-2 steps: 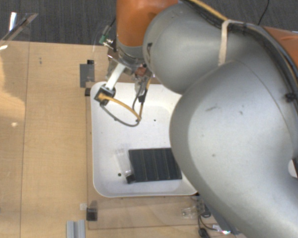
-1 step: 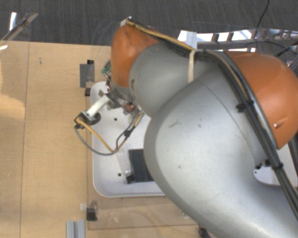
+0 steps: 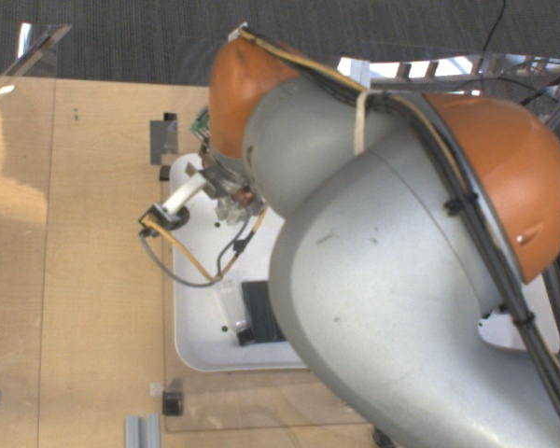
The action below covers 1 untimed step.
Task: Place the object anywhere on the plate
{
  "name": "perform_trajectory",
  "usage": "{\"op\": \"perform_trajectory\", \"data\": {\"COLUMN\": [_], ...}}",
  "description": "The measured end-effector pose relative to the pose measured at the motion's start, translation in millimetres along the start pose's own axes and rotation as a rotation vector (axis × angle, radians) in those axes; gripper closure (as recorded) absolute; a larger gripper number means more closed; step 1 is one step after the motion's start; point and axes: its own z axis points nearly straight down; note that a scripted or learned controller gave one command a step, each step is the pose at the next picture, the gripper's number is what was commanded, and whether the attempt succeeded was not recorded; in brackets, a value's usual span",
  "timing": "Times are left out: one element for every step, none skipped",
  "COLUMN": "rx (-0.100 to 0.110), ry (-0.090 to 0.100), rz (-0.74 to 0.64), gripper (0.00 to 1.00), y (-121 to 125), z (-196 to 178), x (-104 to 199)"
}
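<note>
Camera view: a large grey arm (image 3: 401, 278) with orange bands reached in from the right and covered most of the scene. Its wrist ended over the far-left part of a shallow white bin (image 3: 201, 343) on a pale wooden bench (image 3: 75, 250). The gripper (image 3: 226, 202) hung there beneath the wrist hardware. Its opening was hidden, so it could not be told how wide it stood or whether it held anything. A yellow cable (image 3: 191, 264) looped down from the wrist across the bin's left edge. A dark flat item (image 3: 259, 314) lay on the bin floor near its front edge, partly under the arm. It may have been the task's object, though this was uncertain. To do the step well, the grasp probably needed confirming first, then a slow carry with the cable kept clear of the bin wall.
</note>
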Motion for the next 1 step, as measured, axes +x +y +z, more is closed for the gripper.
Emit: {"op": "perform_trajectory", "data": {"rx": [-0.002], "ry": [-0.005], "rz": [-0.117], "gripper": [1.00], "y": [-34.0], "z": [-79.1], "x": [-76.8]}}
